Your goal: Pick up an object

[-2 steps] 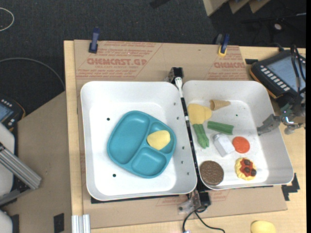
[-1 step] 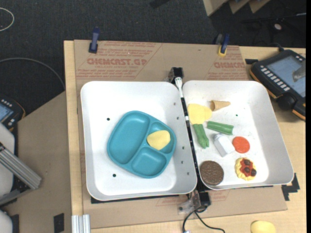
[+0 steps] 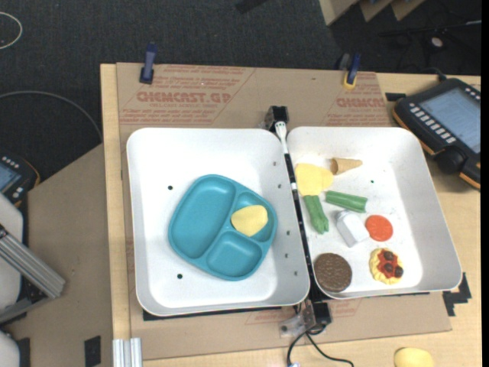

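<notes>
green bean (image 3: 346,201) lies flat, long axis pointing left-right.

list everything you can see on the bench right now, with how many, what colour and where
white bins: 2, white, side by side on the bench
divided tray: 1, teal, in the left bin
yellow piece: 1, pale yellow, in the tray's upper right compartment
yellow flat piece: 1, yellow, right bin, upper left
cone: 1, tan, right bin, near the top
green pieces: 2, green, middle of the right bin
white block: 1, white-grey, right bin, below the green pieces
round red piece: 1, red-orange, right of the white block
brown disc: 1, dark brown, right bin, front left
yellow piece with dark spots: 1, yellow with red and dark spots, right bin, front
clamps: 2, blue, back edge of the bench
handheld pendant: 1, black, right of the bins
</notes>
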Tool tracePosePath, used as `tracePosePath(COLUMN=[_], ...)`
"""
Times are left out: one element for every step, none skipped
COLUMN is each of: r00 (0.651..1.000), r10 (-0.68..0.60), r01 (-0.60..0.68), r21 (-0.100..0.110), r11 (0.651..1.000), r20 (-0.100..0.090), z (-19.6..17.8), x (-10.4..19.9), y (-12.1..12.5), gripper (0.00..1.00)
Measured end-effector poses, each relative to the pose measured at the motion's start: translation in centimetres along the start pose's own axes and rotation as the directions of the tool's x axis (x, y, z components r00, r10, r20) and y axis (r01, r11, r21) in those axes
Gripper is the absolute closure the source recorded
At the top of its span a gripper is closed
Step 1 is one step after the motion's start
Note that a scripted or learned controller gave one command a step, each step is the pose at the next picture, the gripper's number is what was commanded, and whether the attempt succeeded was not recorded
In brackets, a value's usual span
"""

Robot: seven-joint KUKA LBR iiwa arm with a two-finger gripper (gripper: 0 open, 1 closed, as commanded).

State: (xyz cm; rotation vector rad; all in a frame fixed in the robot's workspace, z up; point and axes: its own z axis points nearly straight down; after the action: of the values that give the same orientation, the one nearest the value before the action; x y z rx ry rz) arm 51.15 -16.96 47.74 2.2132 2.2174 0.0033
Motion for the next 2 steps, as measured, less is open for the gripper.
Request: tracePosePath(r00=[1.0,1.0], r10=[0.006,-0.006], r01=[-0.006,0.006], r21=[0.017,-0.011], r11=[1.0,1.0], r20=[-0.007,-0.001], z=[9.0,-3.8], x=[-2.0,3.7], y=[-3.5,-1.8], gripper=[1.0,1.0])
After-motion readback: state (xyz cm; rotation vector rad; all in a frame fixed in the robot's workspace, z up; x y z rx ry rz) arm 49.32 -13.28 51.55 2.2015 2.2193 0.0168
